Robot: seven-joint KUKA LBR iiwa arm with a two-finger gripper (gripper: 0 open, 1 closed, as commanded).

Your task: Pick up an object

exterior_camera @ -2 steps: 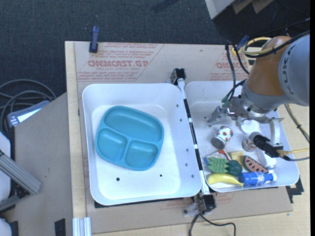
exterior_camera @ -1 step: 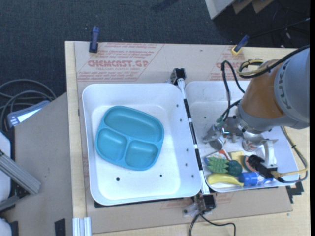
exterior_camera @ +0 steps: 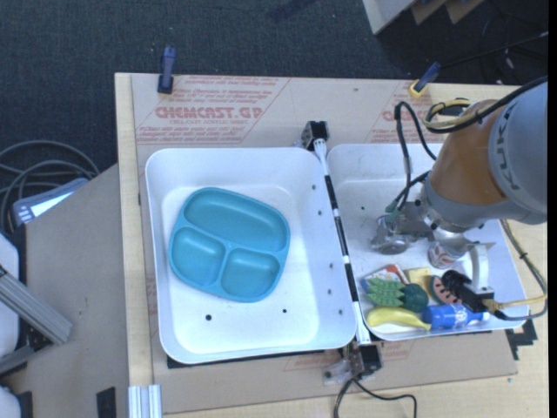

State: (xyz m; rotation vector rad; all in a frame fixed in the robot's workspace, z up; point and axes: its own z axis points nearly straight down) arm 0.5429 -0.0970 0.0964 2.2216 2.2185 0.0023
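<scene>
Banana (exterior_camera: 398, 319) and toys lie untouched just below the hand (exterior_camera: 393, 233), grip unreadable, so nothing picked yet.

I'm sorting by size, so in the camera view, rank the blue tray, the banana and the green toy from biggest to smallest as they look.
1. Blue tray, far the largest.
2. Banana and green toy: they look about alike, so I won't rank them.

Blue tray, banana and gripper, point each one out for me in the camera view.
Blue tray (exterior_camera: 228, 244): camera view, on the ridge between its compartments.
Banana (exterior_camera: 397, 320): camera view, on the middle of its yellow body.
Gripper (exterior_camera: 393, 234): camera view, on its metal tip.
</scene>
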